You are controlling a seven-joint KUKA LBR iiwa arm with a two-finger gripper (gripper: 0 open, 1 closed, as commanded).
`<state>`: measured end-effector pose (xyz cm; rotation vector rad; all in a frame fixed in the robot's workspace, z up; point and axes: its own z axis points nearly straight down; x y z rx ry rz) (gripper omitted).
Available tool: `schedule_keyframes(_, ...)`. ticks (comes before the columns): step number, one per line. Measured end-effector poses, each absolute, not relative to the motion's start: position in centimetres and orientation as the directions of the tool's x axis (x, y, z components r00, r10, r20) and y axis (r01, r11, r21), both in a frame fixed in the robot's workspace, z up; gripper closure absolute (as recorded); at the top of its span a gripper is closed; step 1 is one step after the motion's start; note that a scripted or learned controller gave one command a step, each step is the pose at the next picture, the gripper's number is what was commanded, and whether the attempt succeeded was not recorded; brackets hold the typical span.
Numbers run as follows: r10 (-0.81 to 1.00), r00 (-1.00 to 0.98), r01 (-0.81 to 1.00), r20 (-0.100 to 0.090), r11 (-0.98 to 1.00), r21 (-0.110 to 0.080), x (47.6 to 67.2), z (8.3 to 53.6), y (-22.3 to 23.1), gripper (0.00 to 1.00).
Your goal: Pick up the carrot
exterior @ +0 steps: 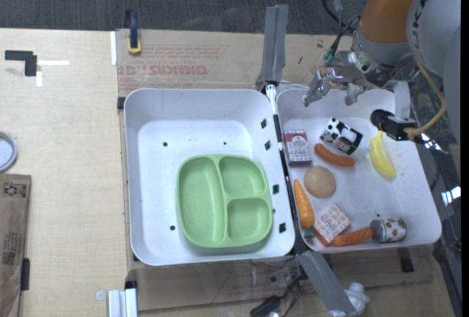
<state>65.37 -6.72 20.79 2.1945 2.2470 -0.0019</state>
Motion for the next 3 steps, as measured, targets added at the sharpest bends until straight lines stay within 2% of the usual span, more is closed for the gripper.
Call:
schedule_keyframes(1,0.996,-0.088,0.996,-0.001,0.088,-0.002,57.2,19.1,2.4,0.00)
schedule_keyframes(2,0.999,-0.047,0.999,0.000,0.047,-0.004,52.1,19.1,-1.9,0.00)
schedule_keyframes(3,0.990,-0.138,0.990,0.000,0.138,-0.003,49.9,19.1,-2.3,0.00)
